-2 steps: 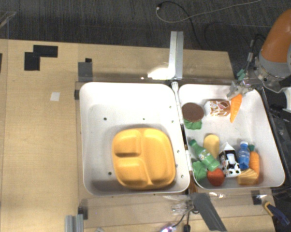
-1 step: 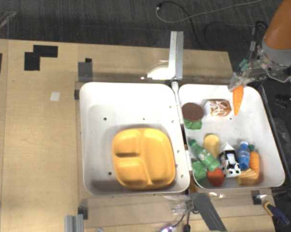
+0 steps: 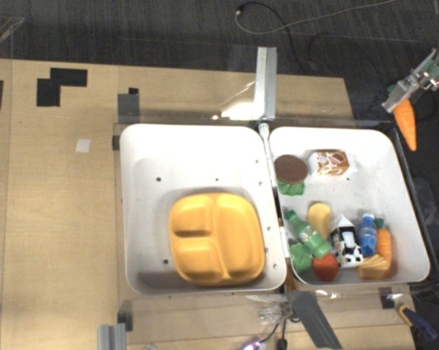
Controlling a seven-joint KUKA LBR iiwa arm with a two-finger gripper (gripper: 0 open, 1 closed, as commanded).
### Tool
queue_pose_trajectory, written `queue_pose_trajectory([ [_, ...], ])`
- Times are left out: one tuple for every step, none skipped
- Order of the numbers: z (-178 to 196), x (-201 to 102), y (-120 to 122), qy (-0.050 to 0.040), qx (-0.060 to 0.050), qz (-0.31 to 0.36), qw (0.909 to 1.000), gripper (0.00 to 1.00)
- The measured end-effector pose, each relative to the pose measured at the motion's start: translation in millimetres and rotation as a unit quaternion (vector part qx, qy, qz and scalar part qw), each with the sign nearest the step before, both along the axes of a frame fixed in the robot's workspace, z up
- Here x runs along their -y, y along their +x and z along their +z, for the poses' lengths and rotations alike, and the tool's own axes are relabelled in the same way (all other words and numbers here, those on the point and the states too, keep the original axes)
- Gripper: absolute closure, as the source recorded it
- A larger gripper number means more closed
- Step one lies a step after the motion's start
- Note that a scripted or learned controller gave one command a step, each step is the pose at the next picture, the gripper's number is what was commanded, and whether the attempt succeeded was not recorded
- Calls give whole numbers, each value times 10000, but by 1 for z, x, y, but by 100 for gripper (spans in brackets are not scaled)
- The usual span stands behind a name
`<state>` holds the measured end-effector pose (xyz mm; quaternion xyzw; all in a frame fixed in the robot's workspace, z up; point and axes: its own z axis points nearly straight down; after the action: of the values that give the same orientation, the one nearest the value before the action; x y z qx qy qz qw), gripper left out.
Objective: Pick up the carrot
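Two white bins sit side by side. The left bin (image 3: 139, 159) holds one yellow divided tray (image 3: 216, 235), probably a drop spot. The right bin (image 3: 373, 141) carries the clutter: one brown disc (image 3: 291, 168), one blue bottle (image 3: 367, 233), one orange piece (image 3: 383, 243). Far right, the gripper (image 3: 403, 99) is closed on the carrot (image 3: 406, 124), which hangs tip-down above the bin's far corner, apparently lifted clear.

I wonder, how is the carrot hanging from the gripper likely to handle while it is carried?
The carrot hangs point-down from the gripper, so it looks stiff, not floppy. Its smooth, tapered shape may slip out. Gripped near its top end, it could swing.
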<state>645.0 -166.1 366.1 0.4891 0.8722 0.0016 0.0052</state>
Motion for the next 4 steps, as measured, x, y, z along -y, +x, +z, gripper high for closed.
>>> queue_pose_trajectory([
  [-269,38,-58,-8,-5,1139,9935,100],
  [-241,39,6,-18,2,1621,9868,100],
  [-202,-4,-32,-21,-8,2895,9572,100],
  [-196,-8,-43,-19,-17,3095,9509,100],
])
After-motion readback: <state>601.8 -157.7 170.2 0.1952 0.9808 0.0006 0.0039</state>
